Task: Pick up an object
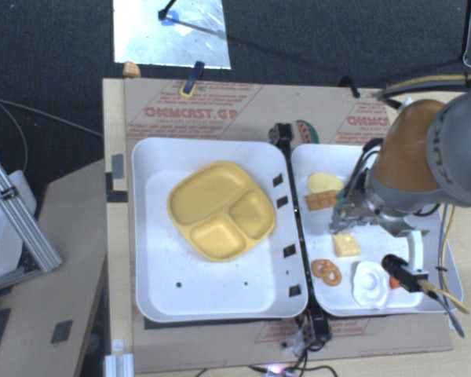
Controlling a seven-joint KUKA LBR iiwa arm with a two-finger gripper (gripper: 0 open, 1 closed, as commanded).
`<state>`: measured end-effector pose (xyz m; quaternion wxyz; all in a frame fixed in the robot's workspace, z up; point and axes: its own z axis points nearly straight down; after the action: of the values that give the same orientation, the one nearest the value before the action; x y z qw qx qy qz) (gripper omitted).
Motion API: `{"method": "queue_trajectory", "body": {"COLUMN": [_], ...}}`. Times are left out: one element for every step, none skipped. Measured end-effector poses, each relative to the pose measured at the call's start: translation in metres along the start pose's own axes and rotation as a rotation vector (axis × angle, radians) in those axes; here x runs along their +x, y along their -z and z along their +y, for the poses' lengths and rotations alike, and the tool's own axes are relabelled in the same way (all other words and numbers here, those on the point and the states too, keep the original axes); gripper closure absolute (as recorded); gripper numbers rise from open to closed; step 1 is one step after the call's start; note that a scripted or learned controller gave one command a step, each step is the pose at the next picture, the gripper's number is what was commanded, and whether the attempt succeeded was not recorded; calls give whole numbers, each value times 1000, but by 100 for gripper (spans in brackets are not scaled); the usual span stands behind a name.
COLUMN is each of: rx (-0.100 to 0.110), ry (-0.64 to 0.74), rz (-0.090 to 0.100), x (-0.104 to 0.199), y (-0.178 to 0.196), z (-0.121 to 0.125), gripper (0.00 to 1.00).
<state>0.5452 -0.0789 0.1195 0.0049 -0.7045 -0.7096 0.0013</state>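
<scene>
Five small things lie in the right bin (pixel 315 238), all gathered around the tool (pixel 344 218), which hangs low over the bin's floor at the end of the grey-and-orange arm (pixel 412 159). Whether the tool is open or closed I cannot tell, since the wrist's bulk covers its working end, and nothing can be seen gripped in it.

Just beside the tool, on the side toward the view's bottom edge, sits a yellow wedge (pixel 346 246). I judge it the likeliest thing to be picked. Just beside the tool toward the view's left lies a brown waffle piece (pixel 320 201), and up and left of the tool, past that piece, a pale yellow lump (pixel 323 183). Farther from the tool, beyond the wedge, are a pretzel (pixel 326 271) (down and left) and a white rounded thing (pixel 369 283) (down and right).

The move turns on that small offset: the wedge lies off to one side of the tool, not under it, so a straight drop would probably meet bare floor between wedge and waffle piece. A short shift toward the bottom edge seems needed first. The wedge looks about as wide as long, so wrist turn should matter little — the waffle piece, by contrast, runs lengthwise across the view.

Well apart from the tool, to the view's left, the left bin (pixel 157 277) holds a yellow divided plate (pixel 220 210).
</scene>
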Motion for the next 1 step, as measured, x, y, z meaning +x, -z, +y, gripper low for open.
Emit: {"method": "queue_trajectory", "body": {"rx": [-18], "ry": [8], "rz": [-1], "x": [96], "y": [69], "z": [21], "gripper": [100]}}
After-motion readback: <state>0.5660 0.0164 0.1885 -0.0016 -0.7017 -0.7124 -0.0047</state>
